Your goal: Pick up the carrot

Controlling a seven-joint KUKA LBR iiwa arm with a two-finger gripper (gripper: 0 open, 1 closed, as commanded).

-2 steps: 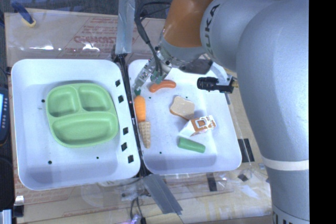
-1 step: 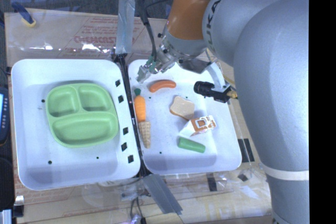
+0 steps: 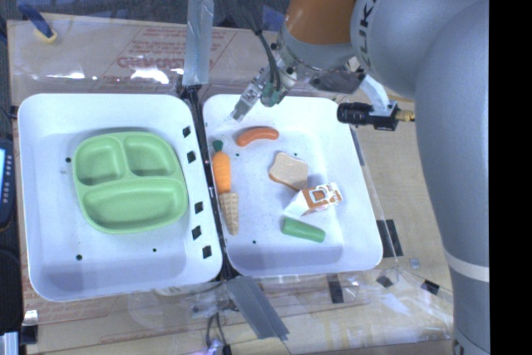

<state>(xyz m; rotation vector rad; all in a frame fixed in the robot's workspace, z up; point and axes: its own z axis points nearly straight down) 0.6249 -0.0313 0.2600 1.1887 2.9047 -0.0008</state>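
The carrot [image 3: 221,170] is orange with a small green top and lies lengthwise along the left wall of the right bin [image 3: 353,179]. My gripper [image 3: 256,101] hangs over that bin's far left corner, above and slightly right of the carrot and clear of it. Its fingers stand open with nothing between them. The grey arm with its orange band comes in from the upper right.
In the right bin lie a sausage [image 3: 256,135], a bread slice [image 3: 288,170], a waffle cone [image 3: 229,210] just below the carrot, an orange-and-white carton [image 3: 320,197] and a green piece [image 3: 302,229]. The left bin [image 3: 41,179] holds a green divided plate [image 3: 129,179].
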